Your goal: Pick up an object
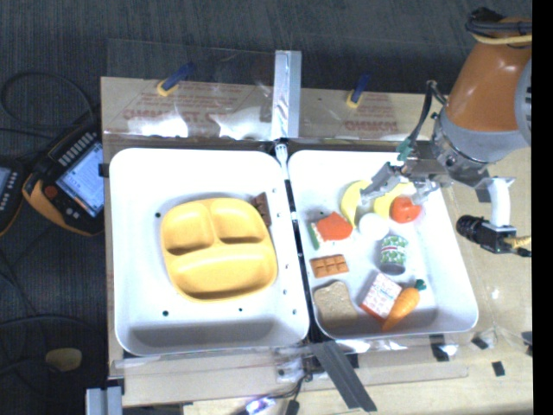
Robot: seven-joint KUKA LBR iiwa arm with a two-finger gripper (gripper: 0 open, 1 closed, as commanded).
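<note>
Gripper [399, 193]: jaws spread, grasping nothing, over right bin [458, 258] far side.
Tomato [403, 209]: just beside fingertips.
Left bin [138, 232]: yellow tray [219, 246] centred, margins open all round.

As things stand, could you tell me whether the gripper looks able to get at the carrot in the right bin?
Probably yes: the carrot lies uncovered at the bin's near edge, with the gripper above the same bin.

Bright, even overhead light; glare whitens the two shallow white plastic bins [294, 232]; soft, short shadows; mildly blurry throughout.
</note>
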